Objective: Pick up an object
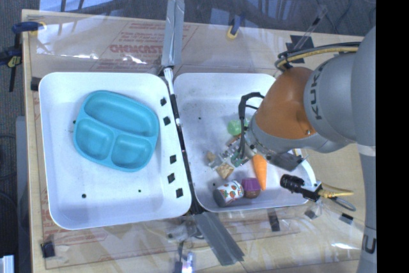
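**Arm low over the right bin's clutter**

The worktop carries two shallow white bins side by side, under a sheet of clear plastic at the far edge. The grey arm with its orange band reaches in from the right and leans down over the right bin, hiding much of that bin's right half. The left bin holds a blue divided tray with three compartments, lying flat near the bin's middle.

Below the orange band the gripper sits low among a group of small things in the right bin. Whether it is spread or pressed together cannot be told, as the wrist and the clutter hide that part.

The small things lie close together in the near part of the right bin: an orange carrot just beside the gripper, a purple piece touching the carrot's near end, a small patterned can on its side next to the purple piece, a green thing partly behind the wrist, and a tan scrap near the gripper.
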Robot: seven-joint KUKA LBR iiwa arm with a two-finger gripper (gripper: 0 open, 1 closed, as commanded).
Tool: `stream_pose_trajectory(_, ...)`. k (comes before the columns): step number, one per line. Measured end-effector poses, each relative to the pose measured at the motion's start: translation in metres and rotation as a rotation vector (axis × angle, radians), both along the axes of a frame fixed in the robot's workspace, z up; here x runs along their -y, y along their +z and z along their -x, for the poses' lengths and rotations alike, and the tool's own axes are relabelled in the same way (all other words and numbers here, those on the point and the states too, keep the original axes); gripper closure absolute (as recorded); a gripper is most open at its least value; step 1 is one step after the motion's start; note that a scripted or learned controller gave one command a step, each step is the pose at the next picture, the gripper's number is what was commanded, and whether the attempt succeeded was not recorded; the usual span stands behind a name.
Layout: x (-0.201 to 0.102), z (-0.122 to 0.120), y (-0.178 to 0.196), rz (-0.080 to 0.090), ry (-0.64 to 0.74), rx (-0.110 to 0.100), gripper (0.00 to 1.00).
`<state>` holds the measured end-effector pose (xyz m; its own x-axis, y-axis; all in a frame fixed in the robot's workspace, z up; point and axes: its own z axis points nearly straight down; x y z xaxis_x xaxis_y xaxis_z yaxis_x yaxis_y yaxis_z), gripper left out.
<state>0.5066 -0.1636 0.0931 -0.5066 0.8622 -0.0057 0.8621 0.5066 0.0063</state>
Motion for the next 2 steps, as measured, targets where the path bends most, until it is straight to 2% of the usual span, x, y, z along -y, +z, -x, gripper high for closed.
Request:
stream_pose_trajectory(1,-0.014,0.014,0.085,-0.001,-0.129,-0.012,1.0)
stream_pose_trajectory(2,-0.038,-0.065,0.149,-0.001,-0.301,-0.013,1.0)
